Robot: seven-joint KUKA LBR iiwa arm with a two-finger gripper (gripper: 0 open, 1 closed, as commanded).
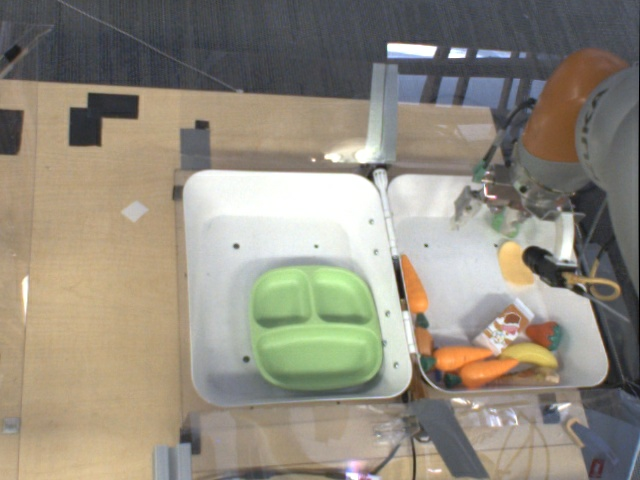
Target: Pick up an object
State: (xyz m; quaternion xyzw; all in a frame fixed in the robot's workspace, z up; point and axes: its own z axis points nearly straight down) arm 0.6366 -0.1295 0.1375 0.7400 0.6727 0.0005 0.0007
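Camera view: the grey arm (590, 118) leans in from the right over the right bin (440, 268), gripper (505, 203) low at its far side; grip state unclear. Left bin (210, 268) holds a green tray (315, 328). Carrots (480, 363) and banana (530, 356) crowd the near right corner.

The arm (600, 128) is reaching in from the right side of the camera view, and only its last part is showing. The grey link is lying at the right edge, and the orange band (568, 103) above the wrist is sitting just left of it, rounded and facing up. Below the band, the wrist is pointing down and to the left. The tool (505, 203) is hanging at the end of the wrist, with thin cables running beside it. Its tip is blurred and too small to read.
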